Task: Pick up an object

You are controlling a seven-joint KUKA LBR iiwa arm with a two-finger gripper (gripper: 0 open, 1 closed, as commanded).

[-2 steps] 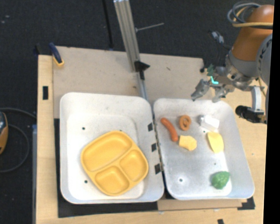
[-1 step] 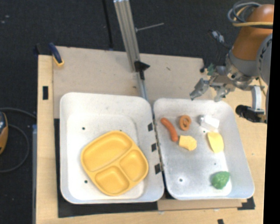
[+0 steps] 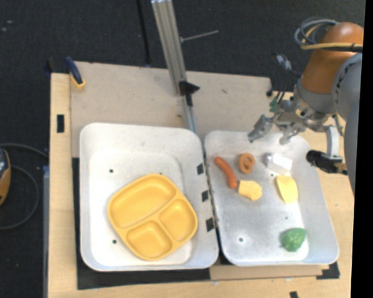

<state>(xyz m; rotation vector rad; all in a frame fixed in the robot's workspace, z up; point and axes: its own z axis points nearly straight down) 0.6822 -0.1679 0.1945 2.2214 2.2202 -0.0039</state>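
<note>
Nearest the camera, at the bottom of the view, lies a green broccoli-like toy (image 3: 293,238) at about 5 o'clock in the right bin (image 3: 256,248). Up from it sit a yellow wedge like cheese (image 3: 287,188) at 3 o'clock, a paler yellow lump (image 3: 250,191) near the centre, an orange sausage (image 3: 226,171) at 10 o'clock, a small brown ring like a pretzel (image 3: 246,162) just beside it, and a white block (image 3: 278,161) at 1 o'clock. The left bin (image 3: 96,147) holds a yellow divided plate (image 3: 152,217). A metal post (image 3: 172,42) rises from the worktop (image 3: 127,92) at 12 o'clock.

The claw (image 3: 275,129) hangs over the far rim of the right bin, its two fingers spread apart with nothing between them. No toy is lifted yet, so I judge this the approach step. The white block lies closest below it, with the pretzel ring a little toward 9 o'clock. The next move calls for settling on one piece, centring above it, descending straight, then closing; the crowded pieces risk a nudge.
</note>
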